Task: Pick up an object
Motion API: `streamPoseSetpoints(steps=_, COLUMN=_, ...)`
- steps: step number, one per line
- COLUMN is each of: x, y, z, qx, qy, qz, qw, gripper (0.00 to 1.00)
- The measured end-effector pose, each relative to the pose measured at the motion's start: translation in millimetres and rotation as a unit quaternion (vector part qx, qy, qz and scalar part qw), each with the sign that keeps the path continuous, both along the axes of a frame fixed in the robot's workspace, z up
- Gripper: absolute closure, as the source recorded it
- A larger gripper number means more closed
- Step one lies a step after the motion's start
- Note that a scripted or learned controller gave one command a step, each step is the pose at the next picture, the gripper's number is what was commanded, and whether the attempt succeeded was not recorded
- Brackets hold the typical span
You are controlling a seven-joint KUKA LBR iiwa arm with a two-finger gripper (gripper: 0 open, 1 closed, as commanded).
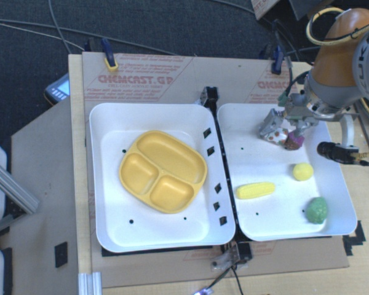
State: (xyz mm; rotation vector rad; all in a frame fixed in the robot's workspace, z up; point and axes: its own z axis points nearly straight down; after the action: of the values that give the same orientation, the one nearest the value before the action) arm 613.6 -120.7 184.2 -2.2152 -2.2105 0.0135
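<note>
Yellow tray [163, 171] fills the left bin [104, 165], so the loose things lie in the right bin [338, 226]: corn [254, 190], ball [302, 171], green lump [316, 209]. The gripper [284, 129] is low over a purple piece [293, 141], probably the target; whether the jaws are apart cannot be told.

Grey arm [357, 72] with a rounded orange band above the wrist. Yellow cable looped beside the band. Metallic silver gripper [281, 128] with angular fingers. Black cylindrical piece near the wrist.
</note>
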Motion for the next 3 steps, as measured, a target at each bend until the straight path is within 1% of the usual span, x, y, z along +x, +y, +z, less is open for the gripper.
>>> streamPoseSetpoints(steps=1, x=3, y=0, z=7, qx=-0.0008, qy=-0.007, qz=0.001, qw=1.0, gripper=0.0)
streamPoseSetpoints(steps=2, x=9, y=-4, z=-52, qx=-0.0005, qy=-0.004, qz=0.001, qw=1.0, gripper=0.0)
streamPoseSetpoints(steps=3, x=9, y=-3, z=-102, qx=-0.0004, qy=-0.004, qz=0.001, qw=1.0, gripper=0.0)
